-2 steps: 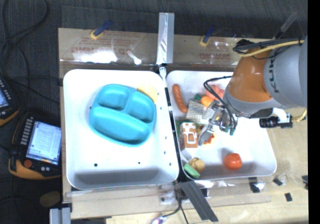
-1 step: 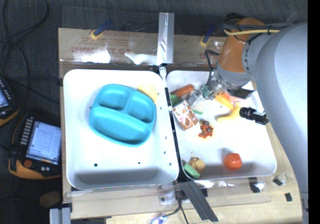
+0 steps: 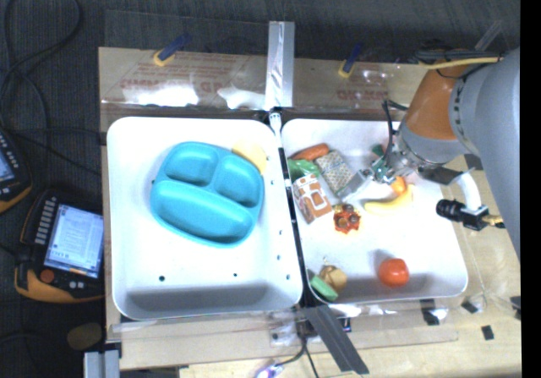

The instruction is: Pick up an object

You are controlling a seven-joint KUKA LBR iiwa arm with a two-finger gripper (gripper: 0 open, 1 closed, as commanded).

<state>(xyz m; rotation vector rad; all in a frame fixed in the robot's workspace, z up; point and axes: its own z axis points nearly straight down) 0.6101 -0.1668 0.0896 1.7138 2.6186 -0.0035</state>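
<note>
In the right bin (image 3: 439, 271), the grey arm with its orange band (image 3: 431, 110) comes down from the upper right. Its gripper (image 3: 382, 170) sits low in the bin's upper middle, just left of a yellow banana (image 3: 389, 199) with an orange tip. A grey mesh-patterned packet (image 3: 336, 170) lies right beside the gripper on its left. Farther left are an orange carrot-like piece (image 3: 309, 152), a green item (image 3: 300, 167) and an orange-and-white box (image 3: 310, 197). A small red and yellow toy (image 3: 346, 219) lies in the middle and a red tomato (image 3: 392, 271) near the front.
A green and brown item (image 3: 325, 281) sits in the right bin's front left corner. The left bin (image 3: 135, 275) holds a blue divided plate (image 3: 207, 190) with a yellow piece (image 3: 251, 155) behind it. A black fitting (image 3: 456, 210) on the arm overhangs the right rim.
</note>
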